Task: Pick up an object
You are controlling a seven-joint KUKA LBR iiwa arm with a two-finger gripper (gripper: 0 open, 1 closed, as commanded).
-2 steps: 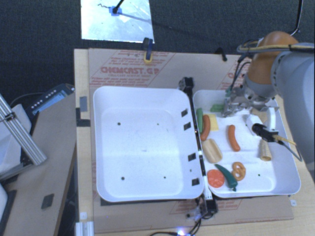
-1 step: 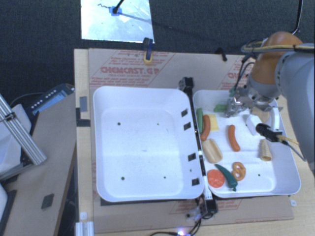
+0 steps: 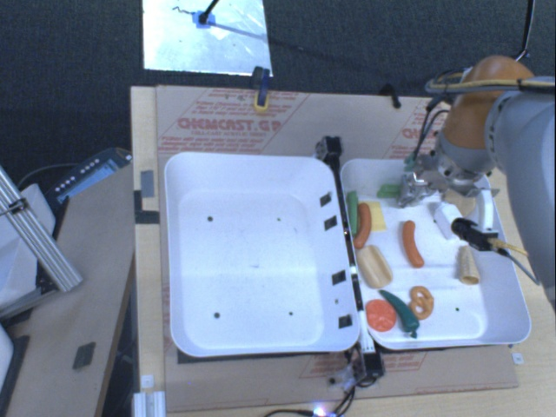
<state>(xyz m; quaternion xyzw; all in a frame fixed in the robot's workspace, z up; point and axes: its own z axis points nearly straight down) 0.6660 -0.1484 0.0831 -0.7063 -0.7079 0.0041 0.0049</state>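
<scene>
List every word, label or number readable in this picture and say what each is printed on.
"CHEMCAST GP": red print on the brown protective sheet under the bins, behind the left bin.
Smaller red print beside and above that wording: too small to read.
More red print at the sheet's back right and along its front edge: partly covered and blurred, unreadable.
Buttons on the handheld pendant at left: no legible markings.

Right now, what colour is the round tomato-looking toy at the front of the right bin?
The round toy tomato is red, seen in the camera view.
</scene>
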